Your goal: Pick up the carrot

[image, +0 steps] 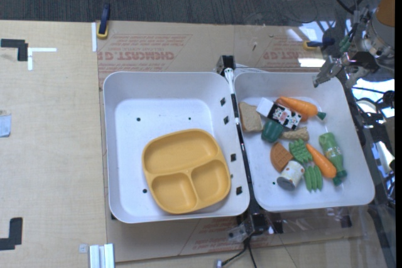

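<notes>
Hovering over the far right corner of the right shallow white bin [358, 194], the grey two-finger gripper [330, 70] hangs above the rim with nothing between its fingers; whether they stand spread or pinched I cannot tell at this size. Below and to the left of the jaws, in the camera view, a long orange plastic carrot with a green stem end [300, 107] lies in the bin's upper part, tilted, touching a black-and-white printed carton [281, 114]. A second, slimmer orange carrot [321, 162] lies further from the jaws, toward the near side, among green toy vegetables [312, 176]. Left of all this, well apart from the jaws, the yellow three-compartment plastic plate [185, 170] sits in the left white bin [119, 154].

The step in hand looks like the approach, no grasp made. The next move likely calls for travelling inward and down over the nearer carrot, jaws turned across its narrow width, clear of the carton.
</notes>
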`<state>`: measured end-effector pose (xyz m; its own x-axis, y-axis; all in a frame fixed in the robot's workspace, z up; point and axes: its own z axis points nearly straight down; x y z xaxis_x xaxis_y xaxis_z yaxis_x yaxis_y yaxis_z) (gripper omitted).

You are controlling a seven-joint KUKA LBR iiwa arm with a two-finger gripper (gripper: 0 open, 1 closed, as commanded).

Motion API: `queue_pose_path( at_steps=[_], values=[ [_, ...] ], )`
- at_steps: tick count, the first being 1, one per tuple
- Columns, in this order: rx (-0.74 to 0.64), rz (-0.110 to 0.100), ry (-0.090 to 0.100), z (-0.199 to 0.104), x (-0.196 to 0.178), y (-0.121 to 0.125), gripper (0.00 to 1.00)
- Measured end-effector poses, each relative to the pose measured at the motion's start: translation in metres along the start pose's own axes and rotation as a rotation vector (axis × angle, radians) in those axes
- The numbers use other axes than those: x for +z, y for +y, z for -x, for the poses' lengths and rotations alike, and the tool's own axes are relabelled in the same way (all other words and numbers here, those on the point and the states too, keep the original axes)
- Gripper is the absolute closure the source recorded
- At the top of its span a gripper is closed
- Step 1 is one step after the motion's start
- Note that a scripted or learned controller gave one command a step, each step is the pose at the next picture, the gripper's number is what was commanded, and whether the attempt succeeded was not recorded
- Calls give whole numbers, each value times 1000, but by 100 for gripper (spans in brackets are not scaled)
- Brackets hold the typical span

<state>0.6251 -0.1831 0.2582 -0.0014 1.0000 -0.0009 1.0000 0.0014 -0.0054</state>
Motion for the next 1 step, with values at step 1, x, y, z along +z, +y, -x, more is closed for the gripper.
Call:
queue_pose_path(
  at_steps=[1],
  values=[
    [163, 3, 0, 13, 152, 10, 0]
  ],
)
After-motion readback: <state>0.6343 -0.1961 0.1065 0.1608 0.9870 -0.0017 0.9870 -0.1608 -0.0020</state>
